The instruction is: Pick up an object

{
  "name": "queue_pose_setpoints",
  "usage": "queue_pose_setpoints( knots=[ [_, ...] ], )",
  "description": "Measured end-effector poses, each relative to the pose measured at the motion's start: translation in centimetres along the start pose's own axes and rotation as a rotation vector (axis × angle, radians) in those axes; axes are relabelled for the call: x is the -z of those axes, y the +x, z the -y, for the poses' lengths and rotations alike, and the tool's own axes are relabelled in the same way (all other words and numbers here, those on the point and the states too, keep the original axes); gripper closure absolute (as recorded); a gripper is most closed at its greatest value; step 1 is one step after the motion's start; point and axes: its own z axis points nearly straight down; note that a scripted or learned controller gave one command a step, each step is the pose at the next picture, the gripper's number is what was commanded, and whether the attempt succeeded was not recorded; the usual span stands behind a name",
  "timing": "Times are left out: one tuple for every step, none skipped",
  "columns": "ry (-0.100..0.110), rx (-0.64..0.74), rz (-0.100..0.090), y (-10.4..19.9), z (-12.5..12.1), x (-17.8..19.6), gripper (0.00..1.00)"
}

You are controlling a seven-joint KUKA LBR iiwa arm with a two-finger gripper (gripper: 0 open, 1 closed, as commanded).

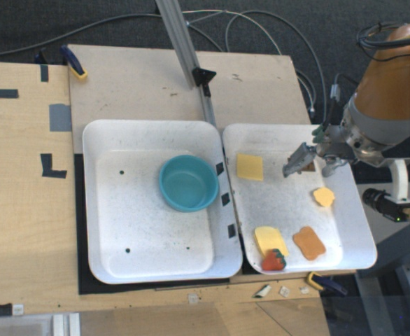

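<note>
- Two white bins sit side by side on a worktop (23,187), seen from above at a slant.
- The left bin (107,208) holds a blue bowl (188,182) near its middle.
- The right bin (282,215) holds five small items: a yellow square (250,167) near the top left, a yellow lump (323,197) toward the right, an orange slice (308,243) and a yellow piece (269,239) near the bottom, and a strawberry (274,260) touching that piece's lower edge.
- The task looks unfinished: every item lies flat on a bin floor, and nothing is lifted.
- The arm (383,89) comes in from the right, its orange band above the grey wrist.
- The hand (301,162) hangs over the upper part of the right bin, pointing left and down at a tilt.
- Its two dark fingers appear spread apart, with nothing between them.
- The hand sits between the yellow square and the yellow lump, apart from both; the lump lies just below and right of it.
- What is left, by my judgement: settle on one item, lower onto it, close and lift.
</note>
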Motion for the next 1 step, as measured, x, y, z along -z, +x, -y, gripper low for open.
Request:
queue_pose_setpoints(
  knots=[
    [0.000, 0.000, 0.000, 0.00, 0.00, 0.00, 0.00]
  ],
)
